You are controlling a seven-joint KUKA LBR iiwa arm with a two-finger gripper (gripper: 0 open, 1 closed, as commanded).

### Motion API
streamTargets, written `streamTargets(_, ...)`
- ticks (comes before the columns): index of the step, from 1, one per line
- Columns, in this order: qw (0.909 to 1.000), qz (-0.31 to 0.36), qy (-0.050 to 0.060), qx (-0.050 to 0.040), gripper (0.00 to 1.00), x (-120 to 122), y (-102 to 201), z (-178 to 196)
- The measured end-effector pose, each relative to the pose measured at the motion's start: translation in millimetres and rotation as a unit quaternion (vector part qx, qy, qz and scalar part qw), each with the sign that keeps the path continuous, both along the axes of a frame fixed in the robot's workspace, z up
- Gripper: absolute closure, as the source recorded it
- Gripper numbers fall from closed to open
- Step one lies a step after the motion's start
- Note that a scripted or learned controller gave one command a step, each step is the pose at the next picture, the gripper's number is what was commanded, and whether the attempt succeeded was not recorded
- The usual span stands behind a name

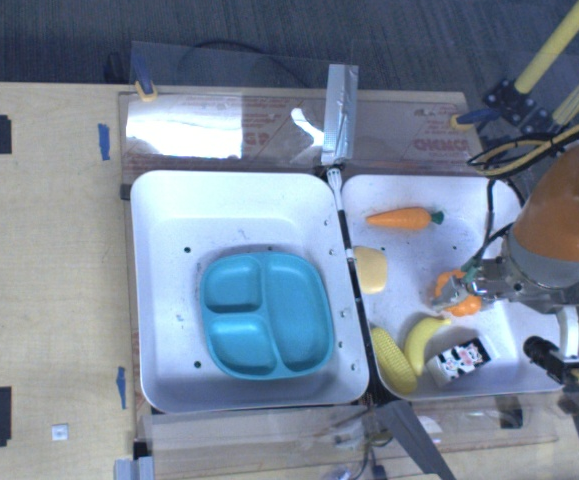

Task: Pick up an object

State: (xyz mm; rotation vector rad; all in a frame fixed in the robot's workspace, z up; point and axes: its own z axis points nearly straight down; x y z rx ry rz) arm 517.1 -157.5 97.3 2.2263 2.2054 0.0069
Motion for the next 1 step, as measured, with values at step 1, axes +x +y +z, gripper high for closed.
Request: streamTargets(1,0.9979,-0.065,0.001,0.0011,1.00,-22.3,15.3,118.7)
